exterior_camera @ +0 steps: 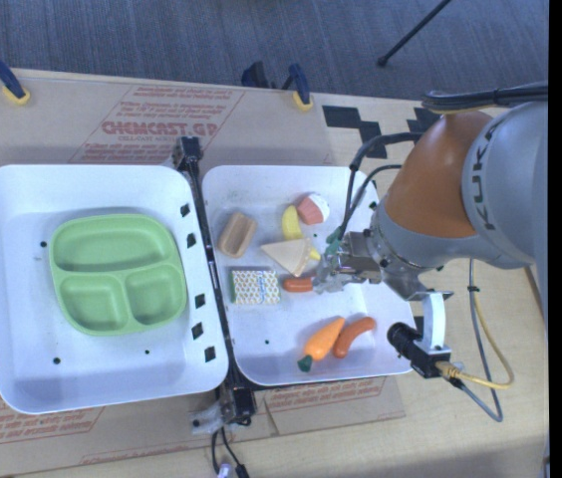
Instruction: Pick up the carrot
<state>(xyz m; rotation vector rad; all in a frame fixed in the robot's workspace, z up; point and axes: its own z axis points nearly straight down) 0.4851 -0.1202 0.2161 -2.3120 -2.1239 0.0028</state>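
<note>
Glossy white bin (261,182) on cardboard: tapered orange carrot (320,342) lies beside a sausage (356,334); gripper (329,272) hovers above, grip state impossible to tell.

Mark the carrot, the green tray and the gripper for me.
carrot (322,340): camera view, middle of its orange body.
green tray (117,272): camera view, ridge between its compartments.
gripper (327,270): camera view, its tip.
</note>
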